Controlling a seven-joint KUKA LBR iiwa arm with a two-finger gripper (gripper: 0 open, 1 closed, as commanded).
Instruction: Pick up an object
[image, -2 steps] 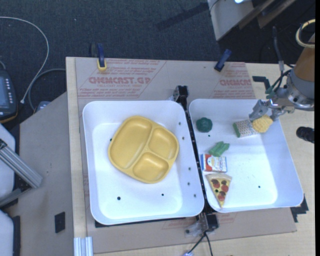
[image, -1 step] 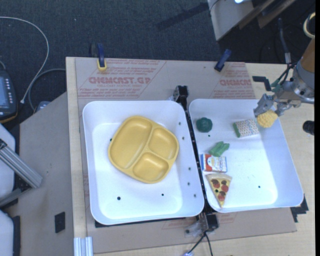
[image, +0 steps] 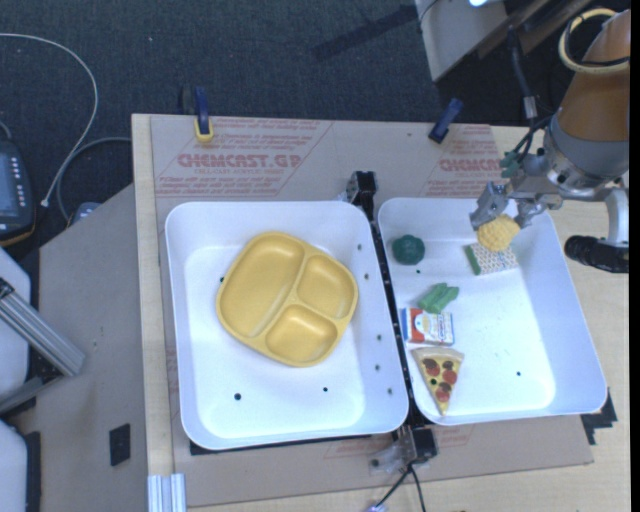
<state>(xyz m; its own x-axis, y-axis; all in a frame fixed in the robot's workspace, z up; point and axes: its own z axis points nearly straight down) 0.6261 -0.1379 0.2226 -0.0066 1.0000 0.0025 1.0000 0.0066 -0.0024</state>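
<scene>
Nearest the camera, at the front edge of the right bin (image: 560, 300), lies one toy pizza slice (image: 439, 375), its point toward the front wall. Just behind it, almost touching, sits one small red and white packet (image: 428, 326), and just beyond that one green leafy toy (image: 438, 297), tilted. Across the divider, the left bin (image: 190, 300) holds one yellow divided plate (image: 287, 297) with three compartments, lying flat near the middle of the floor. Farther back in the right bin, close to the divider, rests one dark green round toy (image: 408, 249), well apart from the others. At the far right of that bin lies one pale rectangular scrubbing pad with a green edge (image: 490, 259), and directly over its back end is one yellow corn-like toy (image: 497, 234). The gripper (image: 508, 208) comes down from the upper right on the grey arm (image: 590, 120), and the corn-like toy sits right at the tips of its fingers (image: 489, 206), which stand on either side of the toy's top and look closed against it. Whether the toy is lifted off the pad or resting on it cannot be told.
</scene>
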